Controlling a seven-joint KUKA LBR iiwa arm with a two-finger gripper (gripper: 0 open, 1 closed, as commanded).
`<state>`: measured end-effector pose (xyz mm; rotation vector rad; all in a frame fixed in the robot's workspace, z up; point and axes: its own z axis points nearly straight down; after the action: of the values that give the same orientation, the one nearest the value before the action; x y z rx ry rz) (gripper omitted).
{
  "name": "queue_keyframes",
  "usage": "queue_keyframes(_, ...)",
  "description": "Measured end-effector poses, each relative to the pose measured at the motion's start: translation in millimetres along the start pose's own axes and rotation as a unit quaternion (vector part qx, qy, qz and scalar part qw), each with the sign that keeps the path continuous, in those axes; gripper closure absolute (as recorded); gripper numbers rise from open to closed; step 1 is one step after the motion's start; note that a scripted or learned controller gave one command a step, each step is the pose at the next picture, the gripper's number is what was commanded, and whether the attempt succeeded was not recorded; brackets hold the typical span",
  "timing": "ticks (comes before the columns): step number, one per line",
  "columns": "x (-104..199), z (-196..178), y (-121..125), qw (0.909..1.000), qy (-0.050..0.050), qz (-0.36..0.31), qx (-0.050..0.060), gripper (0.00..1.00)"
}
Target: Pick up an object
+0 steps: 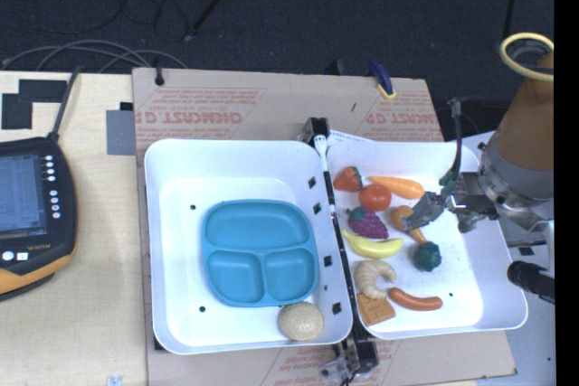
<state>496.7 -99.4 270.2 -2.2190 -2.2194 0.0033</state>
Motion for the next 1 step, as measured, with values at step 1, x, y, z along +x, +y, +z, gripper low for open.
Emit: queue_keyframes(1, -0.8, -9.6, -0.1, 1.0000, 0.000, 0.000, 0.001, 1.00)
